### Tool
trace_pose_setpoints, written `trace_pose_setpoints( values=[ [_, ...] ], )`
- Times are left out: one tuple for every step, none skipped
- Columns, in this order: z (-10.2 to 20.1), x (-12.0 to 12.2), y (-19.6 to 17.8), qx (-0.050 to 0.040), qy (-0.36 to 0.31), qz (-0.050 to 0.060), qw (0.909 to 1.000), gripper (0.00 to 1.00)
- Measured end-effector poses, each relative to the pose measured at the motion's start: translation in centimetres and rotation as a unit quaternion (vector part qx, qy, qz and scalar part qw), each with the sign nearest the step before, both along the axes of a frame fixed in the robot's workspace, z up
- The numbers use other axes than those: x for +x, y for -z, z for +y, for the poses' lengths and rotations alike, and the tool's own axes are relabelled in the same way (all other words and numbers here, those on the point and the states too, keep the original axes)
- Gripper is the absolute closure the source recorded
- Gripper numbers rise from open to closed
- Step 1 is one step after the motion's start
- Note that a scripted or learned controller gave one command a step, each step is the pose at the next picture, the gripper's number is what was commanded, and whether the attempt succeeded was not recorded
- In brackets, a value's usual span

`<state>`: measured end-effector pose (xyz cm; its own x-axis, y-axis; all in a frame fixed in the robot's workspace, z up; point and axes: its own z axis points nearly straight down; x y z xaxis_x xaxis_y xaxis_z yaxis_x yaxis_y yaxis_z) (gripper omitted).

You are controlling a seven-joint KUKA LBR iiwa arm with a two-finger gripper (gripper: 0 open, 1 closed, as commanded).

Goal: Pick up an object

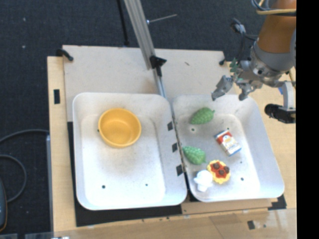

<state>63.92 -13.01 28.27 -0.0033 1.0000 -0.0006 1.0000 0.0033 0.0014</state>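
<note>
Objects for picking lie in the right bin [259,128]; all positions below are given relative to the small red and white carton [228,142] near that bin's middle.

Findings:
- One green lumpy item [202,116] lies up and to the left of the carton, apart from it.
- A second green item [194,154] lies left of and slightly below the carton, close to the bin's inner wall.
- A yellow piece with red spots [219,172] lies just below the carton, and a white piece [203,180] sits touching or nearly touching that yellow piece on its left.
- A yellow bowl [119,127] stands well to the left of the carton, in the left bin [89,183].
- The gripper [232,90] hangs above the carton, over the bin's far rim, with its two fingers spread wide and nothing between them.

Assessment: the approach is in hand and no grasp has begun. The upper green item is the nearest candidate and stands clear of its neighbours, so it appears the safest choice.

Recommendation: centre the open fingers over that item before descending, and align them across its narrower width. Its rounded, bumpy surface may roll or slip sideways if caught off-centre. Avoid the yellow and white pair, since crowding there risks a pinch on two things or a push. Descend fully before closing.
</note>
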Motion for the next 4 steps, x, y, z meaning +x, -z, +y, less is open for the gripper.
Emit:
trace_pose_setpoints(
  values=[
    [0.0,0.0,0.0,-0.0002,0.000,0.000,1.0000,0.00],
    [0.7,-0.2,5.5,-0.0007,0.001,0.000,1.0000,0.00],
    [0.6,-0.4,11.8,-0.0009,0.002,0.003,1.0000,0.00],
    [-0.1,-0.6,18.0,-0.0011,0.002,0.003,1.0000,0.00]
  ],
)
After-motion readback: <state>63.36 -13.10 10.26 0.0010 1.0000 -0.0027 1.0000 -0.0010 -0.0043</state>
